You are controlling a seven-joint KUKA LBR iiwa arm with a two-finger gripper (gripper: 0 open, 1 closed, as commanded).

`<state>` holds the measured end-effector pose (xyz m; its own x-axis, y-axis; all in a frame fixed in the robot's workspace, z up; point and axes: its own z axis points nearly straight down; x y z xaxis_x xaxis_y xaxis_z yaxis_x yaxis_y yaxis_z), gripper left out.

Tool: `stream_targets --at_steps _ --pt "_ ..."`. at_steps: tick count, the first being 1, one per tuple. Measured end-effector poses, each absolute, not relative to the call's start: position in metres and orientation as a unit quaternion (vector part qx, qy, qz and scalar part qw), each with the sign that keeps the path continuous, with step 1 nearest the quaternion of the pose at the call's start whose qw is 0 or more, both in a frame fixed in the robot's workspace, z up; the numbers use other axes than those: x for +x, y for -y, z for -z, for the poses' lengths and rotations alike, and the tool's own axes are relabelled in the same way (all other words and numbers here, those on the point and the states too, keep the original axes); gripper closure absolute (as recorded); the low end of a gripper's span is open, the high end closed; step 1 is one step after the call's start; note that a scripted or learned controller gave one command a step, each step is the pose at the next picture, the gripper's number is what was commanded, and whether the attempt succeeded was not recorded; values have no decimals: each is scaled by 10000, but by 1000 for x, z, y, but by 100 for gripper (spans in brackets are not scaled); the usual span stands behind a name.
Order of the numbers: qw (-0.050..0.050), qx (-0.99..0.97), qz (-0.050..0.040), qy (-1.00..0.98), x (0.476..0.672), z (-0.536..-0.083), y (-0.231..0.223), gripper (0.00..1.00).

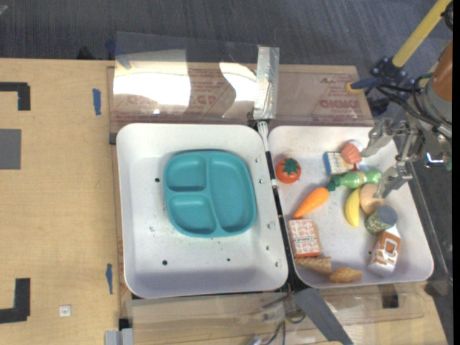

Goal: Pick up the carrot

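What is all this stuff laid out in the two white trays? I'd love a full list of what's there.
Left bin: one, white, left half of the bench.
Divided plate: one, teal, three compartments, middle of the left bin.
Right bin: one, white, beside the left bin.
Carrot: one, orange with a green top, left-centre of the right bin.
Tomato: one, red with a green cap, upper left of the right bin.
Banana: one, yellow, right of the carrot.
Small box: one, red and white, below the carrot.
Carton: one, orange and white, lower right.
Bread pieces: two, brown, front edge.
Can: one, greenish with a grey lid, above the carton.
Gripper: one, metal, over the right bin's upper right.
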<state>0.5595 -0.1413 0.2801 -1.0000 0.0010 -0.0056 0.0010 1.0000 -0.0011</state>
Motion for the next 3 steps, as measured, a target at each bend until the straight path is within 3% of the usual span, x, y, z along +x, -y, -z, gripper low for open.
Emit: stream_targets --at_steps 1,2,3 --pt "-4 -1107 -17 -9939 586 -185 96 0" --pt "42 -1700 6 -9854 532 -95 106 0" --pt "83 -1711 11 -9852 535 -106 104 100"
